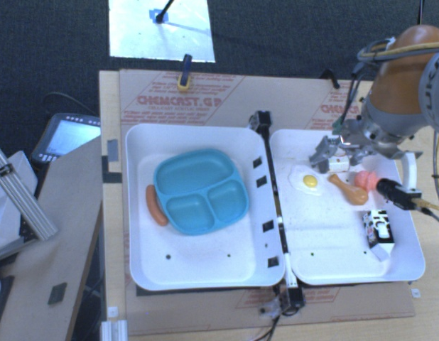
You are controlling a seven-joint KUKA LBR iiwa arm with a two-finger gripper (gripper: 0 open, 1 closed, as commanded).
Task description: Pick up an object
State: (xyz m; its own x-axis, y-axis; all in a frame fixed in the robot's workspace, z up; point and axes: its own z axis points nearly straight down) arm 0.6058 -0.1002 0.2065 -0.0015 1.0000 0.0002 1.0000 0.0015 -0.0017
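Observation:
The right bin (347,265) holds a toy fried egg (305,182), an orange-brown drumstick (348,189), a pink piece (366,181) and a black-and-white carton (378,230). My gripper (333,155) hangs over the back of this bin, just behind the egg and the drumstick. It is close above them, and I cannot see anything held in it. In the left bin (205,272) a blue divided plate (201,199) lies with an orange sausage (155,205) by its left side.
The grey arm with its orange band (408,62) comes in from the upper right over the right bin's far corner. A black divider (271,190) runs between the bins. A yellow clip (185,82) sits on the cardboard behind the left bin.

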